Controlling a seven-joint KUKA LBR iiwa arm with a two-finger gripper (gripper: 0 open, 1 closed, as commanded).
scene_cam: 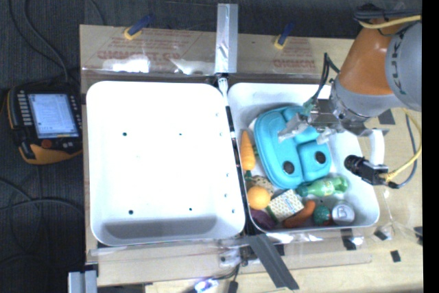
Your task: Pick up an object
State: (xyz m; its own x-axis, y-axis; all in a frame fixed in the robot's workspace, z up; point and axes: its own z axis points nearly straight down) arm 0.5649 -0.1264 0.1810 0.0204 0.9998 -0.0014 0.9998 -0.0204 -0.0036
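The right bin (236, 101) holds a heap of toys. A large light-blue plastic toy (285, 147) with two dark holes lies in its middle. Along the bin's left wall lies an orange carrot (247, 150). Near the front sit an orange ball (258, 197), a checkered block (286, 203), a green bottle (324, 186), a red piece (300, 214) and a small can (342, 214). My gripper (306, 128) hangs over the blue toy's right upper part, its fingers spread above it. Nothing is seen between them.
The left bin (159, 161) is white with a few dark specks. A metal post (226, 38) stands behind the divider. A teach pendant (46, 121) lies on the floor at far left. Cables hang beside the arm's wrist (374, 75) at the right.
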